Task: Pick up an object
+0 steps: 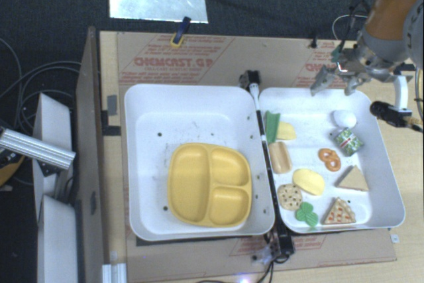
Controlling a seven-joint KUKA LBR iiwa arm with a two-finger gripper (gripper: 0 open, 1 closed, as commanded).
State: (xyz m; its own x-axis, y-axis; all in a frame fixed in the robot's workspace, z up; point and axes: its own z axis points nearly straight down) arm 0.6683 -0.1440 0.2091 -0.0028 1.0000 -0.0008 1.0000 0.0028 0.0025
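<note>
My hand (339,81) sits over the far edge of the right bin (381,142), fingers spread wide with nothing between them. No grasp yet.

Nearest candidate is the white egg-shaped piece (344,118), just near of the hand and slightly right, so a short drop toward me in the scene. It's round with no real long axis, so finger orientation matters little. Judgement: likely to roll or squirt out if I close off-centre.

Around it:
- green-and-white wrapped piece (348,141), just near of the egg, almost touching it. That's the main crowding risk on the near side.
- pretzel (329,158) further near-left.
- cheese wedge (352,179) and pizza slice (338,212) toward the near-right corner.
- yellow chip-like piece (309,181), cookie (289,196) and green leaf piece (306,214) mid to near.
- hot dog (280,157), a pale yellow piece (285,131) and a green strip (271,125) along the left wall.

Left bin (146,109) holds a yellow divided tray (210,183), well apart from me and not relevant.

Far wall of the right bin is close under the hand, so I'd keep the descent clear of that rim. Worktop (199,56) beyond it is bare cardboard.
</note>
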